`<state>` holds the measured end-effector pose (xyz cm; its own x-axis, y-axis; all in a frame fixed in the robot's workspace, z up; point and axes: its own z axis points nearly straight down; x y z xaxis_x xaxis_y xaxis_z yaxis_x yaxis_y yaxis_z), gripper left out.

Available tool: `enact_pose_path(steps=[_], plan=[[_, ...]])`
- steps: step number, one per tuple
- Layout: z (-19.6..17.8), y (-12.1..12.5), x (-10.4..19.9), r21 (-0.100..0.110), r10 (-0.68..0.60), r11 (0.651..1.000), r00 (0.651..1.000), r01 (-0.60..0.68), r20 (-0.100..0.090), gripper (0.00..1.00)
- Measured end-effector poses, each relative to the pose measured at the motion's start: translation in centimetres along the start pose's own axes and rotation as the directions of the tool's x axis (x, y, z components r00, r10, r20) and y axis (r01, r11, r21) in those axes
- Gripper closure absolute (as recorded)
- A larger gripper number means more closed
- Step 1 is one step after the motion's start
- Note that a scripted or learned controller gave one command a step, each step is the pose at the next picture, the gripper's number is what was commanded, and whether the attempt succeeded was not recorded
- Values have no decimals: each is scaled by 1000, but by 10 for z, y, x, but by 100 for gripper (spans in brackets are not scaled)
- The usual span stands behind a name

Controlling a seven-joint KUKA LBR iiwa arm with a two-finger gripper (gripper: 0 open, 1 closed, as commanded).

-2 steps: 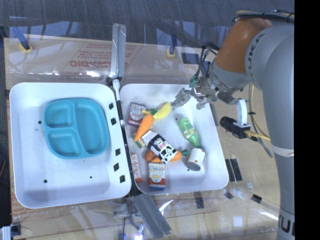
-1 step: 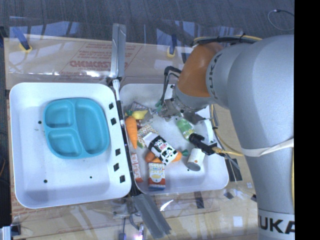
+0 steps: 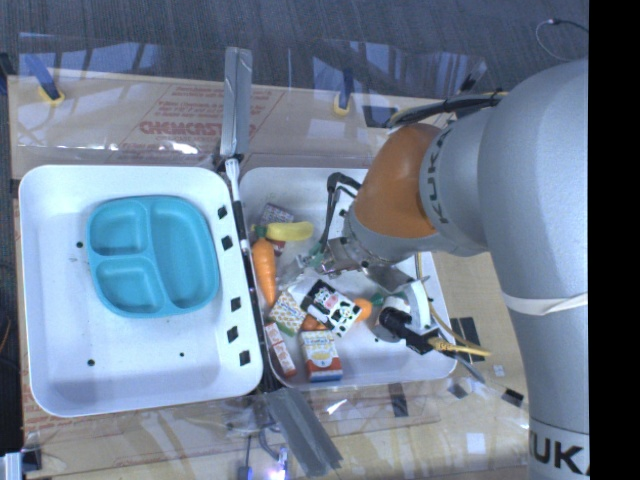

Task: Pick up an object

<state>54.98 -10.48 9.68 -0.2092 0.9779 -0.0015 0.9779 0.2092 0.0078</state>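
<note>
While the arm [image 3: 480, 178] hangs over the right bin [image 3: 300, 180], a carrot [image 3: 264, 271] lies left

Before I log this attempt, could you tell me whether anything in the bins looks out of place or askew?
Nothing looks damaged or spilled. The small toy items lie jumbled in the right white bin, the orange toy carrot against its left wall. The light blue divided plate lies flat in the left white bin.
</note>
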Motion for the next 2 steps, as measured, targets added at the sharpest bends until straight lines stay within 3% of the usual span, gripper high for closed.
enact_pose_path(steps=[1,2], plan=[[-65,3,-6,9,3,1000,1000,-3,-2,0],[1,-10,-1,3,-12,1000,1000,12,-1,0]])
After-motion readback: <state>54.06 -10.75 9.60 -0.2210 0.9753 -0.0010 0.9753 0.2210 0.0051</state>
